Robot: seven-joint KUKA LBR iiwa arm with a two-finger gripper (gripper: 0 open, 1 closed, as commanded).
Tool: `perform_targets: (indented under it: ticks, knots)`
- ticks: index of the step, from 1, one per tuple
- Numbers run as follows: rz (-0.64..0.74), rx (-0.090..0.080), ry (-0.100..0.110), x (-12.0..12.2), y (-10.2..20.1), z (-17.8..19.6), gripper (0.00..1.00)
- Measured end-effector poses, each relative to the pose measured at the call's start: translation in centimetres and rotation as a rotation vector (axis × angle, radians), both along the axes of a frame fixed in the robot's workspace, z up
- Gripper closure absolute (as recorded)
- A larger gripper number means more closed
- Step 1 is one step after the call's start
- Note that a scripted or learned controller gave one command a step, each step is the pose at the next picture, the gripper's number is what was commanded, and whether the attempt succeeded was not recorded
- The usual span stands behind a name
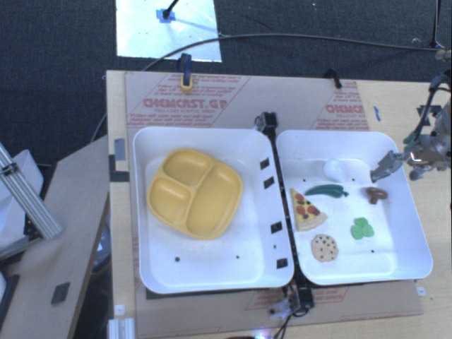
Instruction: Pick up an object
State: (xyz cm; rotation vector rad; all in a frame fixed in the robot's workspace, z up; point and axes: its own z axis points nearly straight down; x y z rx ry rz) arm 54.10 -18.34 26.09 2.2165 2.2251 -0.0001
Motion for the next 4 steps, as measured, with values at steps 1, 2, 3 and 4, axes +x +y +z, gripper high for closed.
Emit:
perform_targets:
  ticks: [1, 2, 3, 4]
  knots:
    - [-0.002, 0.002, 0.003, -0.7, 0.8, -5.4, 0.00]
    - [-0.003, 0.002, 0.003, -1.0, 1.3, -9.8, 0.00]
    - [-0.003, 0.002, 0.004, -2.1, 1.3, -15.4, 0.00]
    - [-0.002, 0.000, -0.002, -1.9, 1.3, -14.1, 1.00]
